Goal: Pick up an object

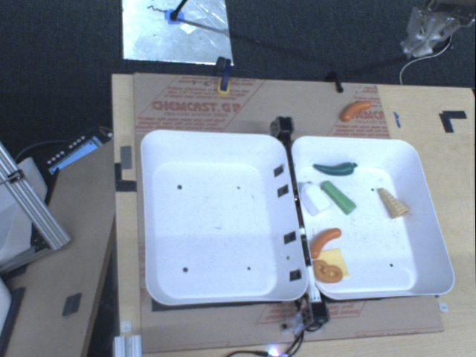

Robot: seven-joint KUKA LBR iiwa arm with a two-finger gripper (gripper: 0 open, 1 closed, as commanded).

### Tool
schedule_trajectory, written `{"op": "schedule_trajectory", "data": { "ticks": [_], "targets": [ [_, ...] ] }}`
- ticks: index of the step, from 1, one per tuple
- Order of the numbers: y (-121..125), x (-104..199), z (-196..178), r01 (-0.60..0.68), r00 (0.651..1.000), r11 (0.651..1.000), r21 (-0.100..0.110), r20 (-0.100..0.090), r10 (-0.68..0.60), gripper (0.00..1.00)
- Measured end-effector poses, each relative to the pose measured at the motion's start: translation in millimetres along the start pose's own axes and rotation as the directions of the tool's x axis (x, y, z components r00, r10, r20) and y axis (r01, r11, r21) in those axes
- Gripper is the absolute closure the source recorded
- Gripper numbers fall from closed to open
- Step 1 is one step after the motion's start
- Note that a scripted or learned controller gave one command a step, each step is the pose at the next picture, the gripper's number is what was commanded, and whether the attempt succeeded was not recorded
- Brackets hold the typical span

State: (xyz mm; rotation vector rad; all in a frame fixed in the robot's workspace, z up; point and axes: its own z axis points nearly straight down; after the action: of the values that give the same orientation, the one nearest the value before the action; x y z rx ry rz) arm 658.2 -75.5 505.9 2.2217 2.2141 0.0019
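Note:
The right bin (428, 222) holds a dark green pepper (336, 168), a light green block (338, 197), a white block (312, 198), a tan cone (393, 202), an orange sausage (326, 240) and a tomato slice (328, 272) on a yellow cheese square (335, 258). My gripper (425, 34) hangs high at the top right, beyond the bench's far edge and well away from both bins. I see nothing held in it.
The left bin (216, 214) lies beside the right one, joined by a black clipped divider (296, 207). A second orange sausage (355, 111) lies on the cardboard behind the right bin. A yellow-and-blue clamp (222, 76) stands at the far edge. A metal frame (33, 210) is at the left.

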Motion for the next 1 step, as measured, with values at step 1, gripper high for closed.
{"op": "schedule_trajectory", "data": {
  "ticks": [1],
  "targets": [
    [10.2, -46.3, -31.3, 0.001, 1.0, 1.0, -0.002, 0.0, -0.001, 1.0]
  ]
}}
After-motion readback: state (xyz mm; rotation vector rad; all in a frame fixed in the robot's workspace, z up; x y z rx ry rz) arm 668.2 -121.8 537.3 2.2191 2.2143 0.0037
